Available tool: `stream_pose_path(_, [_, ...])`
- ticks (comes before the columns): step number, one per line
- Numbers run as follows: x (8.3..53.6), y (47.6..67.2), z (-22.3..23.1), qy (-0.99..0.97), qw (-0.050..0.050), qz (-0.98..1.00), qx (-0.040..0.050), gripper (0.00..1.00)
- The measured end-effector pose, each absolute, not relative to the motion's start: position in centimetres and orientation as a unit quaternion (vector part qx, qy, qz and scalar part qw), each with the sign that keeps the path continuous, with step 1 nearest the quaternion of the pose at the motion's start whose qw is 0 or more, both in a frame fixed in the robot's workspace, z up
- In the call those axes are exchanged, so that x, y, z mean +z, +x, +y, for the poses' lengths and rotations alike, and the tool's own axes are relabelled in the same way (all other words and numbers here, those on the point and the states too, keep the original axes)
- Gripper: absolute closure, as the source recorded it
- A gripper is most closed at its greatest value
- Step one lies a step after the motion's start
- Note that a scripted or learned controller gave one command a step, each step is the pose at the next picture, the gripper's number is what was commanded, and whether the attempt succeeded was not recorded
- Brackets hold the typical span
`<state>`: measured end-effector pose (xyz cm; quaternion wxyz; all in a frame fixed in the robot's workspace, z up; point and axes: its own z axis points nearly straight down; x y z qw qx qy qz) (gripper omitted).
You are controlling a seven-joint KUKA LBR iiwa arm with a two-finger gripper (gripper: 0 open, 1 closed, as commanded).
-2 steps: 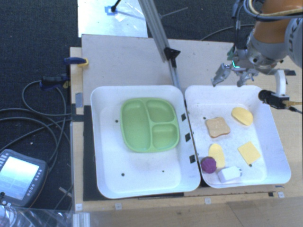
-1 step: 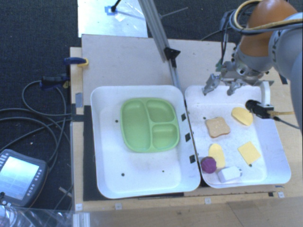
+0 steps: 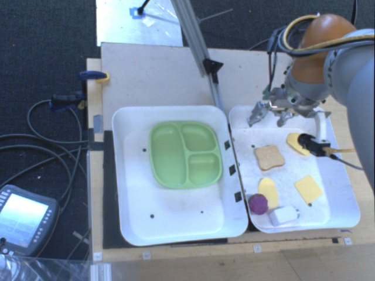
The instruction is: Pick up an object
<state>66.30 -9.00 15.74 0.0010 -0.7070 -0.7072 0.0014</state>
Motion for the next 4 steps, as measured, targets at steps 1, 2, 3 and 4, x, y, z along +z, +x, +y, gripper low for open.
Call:
stream_pose_path(1, [9.4,66.2,-9.1,-0.707,0.002,-0.707,0.0016,0.0])
stream_pose_path(2, [11.0,66.5,-9.1,-0.707,-0.002,-0.707,-0.0017,1.0])
stream_pose_path(3, [17.6,66.5,-9.0,-0.706,-0.003,-0.709,-0.003,1.0])
stream_pose_path(4, [22.1,66.5,-8.9,-0.705,-0.003,-0.709,-0.0024,1.0])
